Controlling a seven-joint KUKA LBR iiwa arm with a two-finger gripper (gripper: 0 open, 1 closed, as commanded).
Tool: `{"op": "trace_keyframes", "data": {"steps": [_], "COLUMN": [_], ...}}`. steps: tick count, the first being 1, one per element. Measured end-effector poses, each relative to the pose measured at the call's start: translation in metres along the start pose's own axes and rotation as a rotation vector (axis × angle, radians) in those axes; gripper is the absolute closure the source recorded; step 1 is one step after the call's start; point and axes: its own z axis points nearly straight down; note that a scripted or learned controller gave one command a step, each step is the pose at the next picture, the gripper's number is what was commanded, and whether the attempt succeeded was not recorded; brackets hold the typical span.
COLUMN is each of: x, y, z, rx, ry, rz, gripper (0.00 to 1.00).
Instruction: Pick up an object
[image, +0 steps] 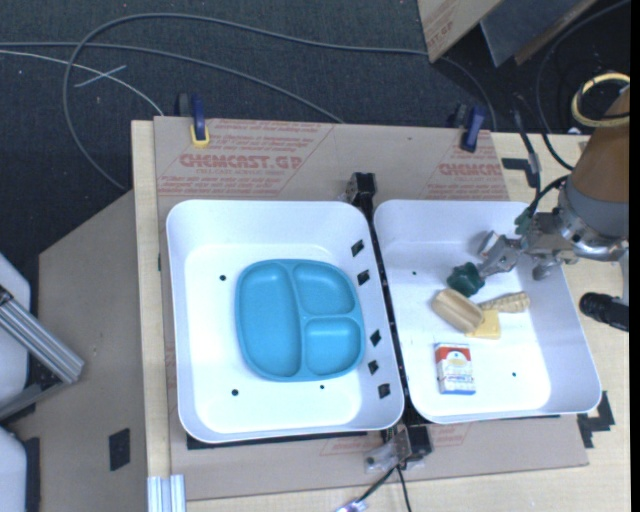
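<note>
The right bin (560, 385) holds several small objects. There is a dark green piece (464, 277), a tan block (456, 309) with a yellow wedge (488, 325) beside it, a corn-like stick (505, 302) and a red-and-white box (455, 367). My gripper (490, 256) hangs over the upper middle of this bin, just up and right of the green piece. Its two fingers are spread apart, so it is open with nothing between them. The green piece lies near the lower fingertip; I cannot tell whether they touch.
The left bin (200, 240) carries a blue divided plate (298, 318). A black divider with clips (372, 290) runs between the bins. The grey and orange arm (605, 190) enters from the right, over the right bin's far corner. Cables lie beyond the bench.
</note>
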Motion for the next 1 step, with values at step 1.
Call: {"op": "trace_keyframes", "data": {"steps": [1], "x": [0.0004], "y": [0.0033], "z": [-0.0081], "rx": [-0.014], "ry": [-0.003], "rz": [-0.003], "gripper": [0.0]}}
